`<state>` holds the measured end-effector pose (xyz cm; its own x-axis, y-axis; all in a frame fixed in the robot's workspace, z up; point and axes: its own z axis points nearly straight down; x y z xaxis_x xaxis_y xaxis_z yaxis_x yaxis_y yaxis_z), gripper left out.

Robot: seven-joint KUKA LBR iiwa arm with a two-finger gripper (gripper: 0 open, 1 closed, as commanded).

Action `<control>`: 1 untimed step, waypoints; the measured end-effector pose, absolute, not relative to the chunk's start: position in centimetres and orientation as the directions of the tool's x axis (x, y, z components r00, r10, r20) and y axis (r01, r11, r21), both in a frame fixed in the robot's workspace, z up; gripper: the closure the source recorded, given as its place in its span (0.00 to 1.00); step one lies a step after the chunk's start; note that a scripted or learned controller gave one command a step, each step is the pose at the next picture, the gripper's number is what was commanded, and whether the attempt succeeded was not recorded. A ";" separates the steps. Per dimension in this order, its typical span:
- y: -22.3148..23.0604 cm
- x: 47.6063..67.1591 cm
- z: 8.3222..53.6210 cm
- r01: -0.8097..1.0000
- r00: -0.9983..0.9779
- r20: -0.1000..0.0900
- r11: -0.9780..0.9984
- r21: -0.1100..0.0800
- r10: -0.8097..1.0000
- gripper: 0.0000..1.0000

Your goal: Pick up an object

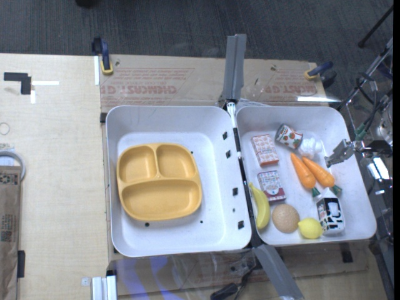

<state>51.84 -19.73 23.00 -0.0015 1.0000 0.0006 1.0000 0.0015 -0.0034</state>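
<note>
The right white plastic bin (pixel 356 144) is holding every loose item, so any pick target is lying there. Along its near wall a small yellow lemon (pixel 310 228) is resting between a round tan ball (pixel 285 218) and a black-and-white labelled bottle (pixel 331 215) lying on its side. A curved yellow banana (pixel 260 205) is lying along the left wall, just beside the ball. Farther in, two small pink-and-white cartons (pixel 271 186) are lying flat, well apart from each other, which is leaving room around each. Two orange carrots (pixel 310 170) are lying side by side, touching, so a grasp on one is likely disturbing the other. A crumpled white-and-red packet (pixel 294 139) is lying at the far end.

The gripper (pixel 339 152) is reaching in over the right rim, hovering near the carrot tips; it is appearing slightly parted and is holding nothing.

The left white bin (pixel 115 167) is holding a yellow three-compartment plastic tray (pixel 160 182), sitting level. Both bins are sitting side by side on the tan wooden surface (pixel 50 199).
</note>
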 end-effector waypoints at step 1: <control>-17.9 54.0 9.7 0.999 0.046 0.001 -0.046 -0.003 0.999 0.00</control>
<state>53.98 -17.93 9.70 0.0457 0.9990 0.0005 0.9989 -0.0457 -0.0034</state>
